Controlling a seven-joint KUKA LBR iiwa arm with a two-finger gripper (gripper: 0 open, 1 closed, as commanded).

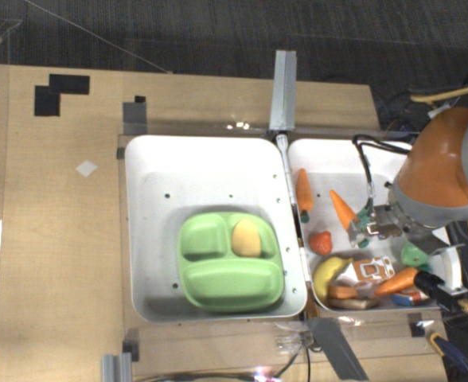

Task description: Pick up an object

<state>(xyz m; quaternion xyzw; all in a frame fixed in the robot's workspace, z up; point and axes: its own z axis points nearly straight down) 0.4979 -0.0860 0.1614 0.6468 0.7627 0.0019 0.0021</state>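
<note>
Pincer (367,228) hangs low over the right bin (329,156), at the end of the grey arm (441,165) with its orange band, and from where I stand I cannot tell how it is set, nor see anything caught in it. Nearest the front wall of that bin lies a heap: a banana (326,274) on the left, touching a small white carton (372,270), then a carrot (397,280) lying slantwise across the pile toward the right, with a green piece (414,255) just beyond it near the arm. A little farther back a red strawberry (321,242) sits close to the divider between the bins, just left of the pincer. Beyond that a second carrot (342,209) lies tilted, its tip pointing up and left, right beside the pincer. Farther still a third carrot (304,191) lies along the bin's left wall, pointing away. In the left bin (162,173), toward its front, a green tray (230,281) with compartments rests flat, and a yellow lemon (247,238) sits in its upper right compartment. Both bins stand side by side on the wooden worktop (59,237), with a metal post (283,90) rising behind the seam between them.
</note>
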